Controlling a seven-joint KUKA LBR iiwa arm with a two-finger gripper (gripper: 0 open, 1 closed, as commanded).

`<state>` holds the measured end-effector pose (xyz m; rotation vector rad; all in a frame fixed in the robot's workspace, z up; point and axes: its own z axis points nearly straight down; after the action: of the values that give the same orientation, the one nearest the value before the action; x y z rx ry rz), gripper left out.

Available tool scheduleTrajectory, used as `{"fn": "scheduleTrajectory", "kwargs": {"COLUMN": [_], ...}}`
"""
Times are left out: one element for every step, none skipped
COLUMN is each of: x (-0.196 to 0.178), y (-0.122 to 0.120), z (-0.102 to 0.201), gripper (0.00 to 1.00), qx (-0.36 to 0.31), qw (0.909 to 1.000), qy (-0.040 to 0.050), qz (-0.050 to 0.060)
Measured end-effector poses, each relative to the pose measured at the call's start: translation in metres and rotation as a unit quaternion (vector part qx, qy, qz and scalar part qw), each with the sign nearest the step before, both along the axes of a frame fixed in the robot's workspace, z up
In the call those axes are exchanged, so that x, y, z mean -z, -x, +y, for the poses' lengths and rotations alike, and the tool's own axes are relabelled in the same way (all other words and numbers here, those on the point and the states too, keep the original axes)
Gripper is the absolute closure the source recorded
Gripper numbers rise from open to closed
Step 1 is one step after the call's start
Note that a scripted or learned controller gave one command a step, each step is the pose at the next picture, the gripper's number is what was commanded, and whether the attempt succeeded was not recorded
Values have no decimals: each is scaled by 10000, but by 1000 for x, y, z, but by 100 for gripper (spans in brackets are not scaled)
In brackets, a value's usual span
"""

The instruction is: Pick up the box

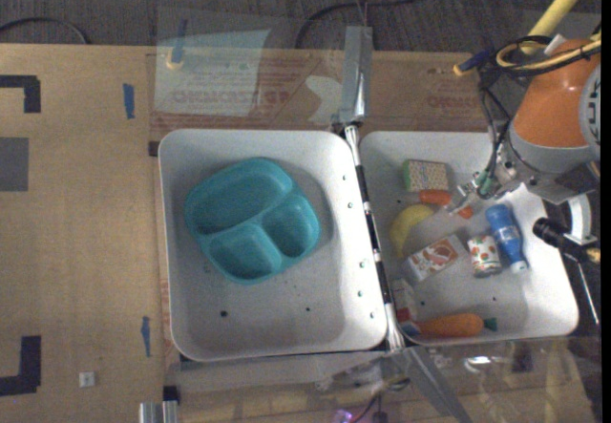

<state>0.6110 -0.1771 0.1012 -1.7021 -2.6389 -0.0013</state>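
A small white and red box [434,257] lies tilted in the middle of the right bin [544,316]. A second, greenish-beige box [425,175] sits near that bin's far left corner. My gripper [465,199] reaches in from the right, under the arm's orange band [554,106]. It hangs over the bin between the two boxes, just right of a small orange piece [434,197]. It is above and to the right of the white and red box, and I see nothing held in it.
In the right bin are also a yellow banana [410,225], a small can [484,255], a blue bottle [506,238] and a carrot [451,325]. The left bin [191,316] holds a teal divided plate [252,219]. Cables hang by the arm.
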Motion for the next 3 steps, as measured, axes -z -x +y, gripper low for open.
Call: {"fn": "scheduleTrajectory", "kwargs": {"x": [-67,-127,-73], "y": [-21,-33,-2], "z": [-31,-22,80], "gripper": [100,100,100], "qx": [2031,3931,4250], "qw": [9791,9195,9052], "qy": [14,17,16], "qz": [-5,5,31]}}
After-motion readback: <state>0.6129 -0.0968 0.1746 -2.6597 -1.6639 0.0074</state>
